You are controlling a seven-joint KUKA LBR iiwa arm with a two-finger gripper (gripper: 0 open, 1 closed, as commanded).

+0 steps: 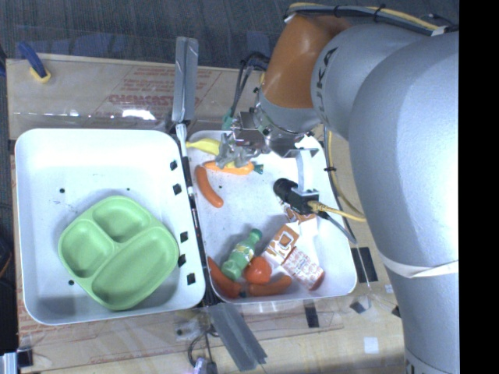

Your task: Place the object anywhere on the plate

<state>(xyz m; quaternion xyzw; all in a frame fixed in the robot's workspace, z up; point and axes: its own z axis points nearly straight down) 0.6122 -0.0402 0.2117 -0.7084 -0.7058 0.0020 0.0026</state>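
The green divided plate lies in the left bin, toward its front. My gripper is down at the back left corner of the right bin. It hangs right over an orange carrot, with a yellow banana just to its left. The gripper body hides where its tips meet the carrot. A reddish-orange sausage lies slantwise just in front of the carrot.
At the front of the right bin lie a green bottle, a red tomato, a brown and white carton and two red-orange pieces. A black cable plug hangs by the arm. A metal divider separates the bins.
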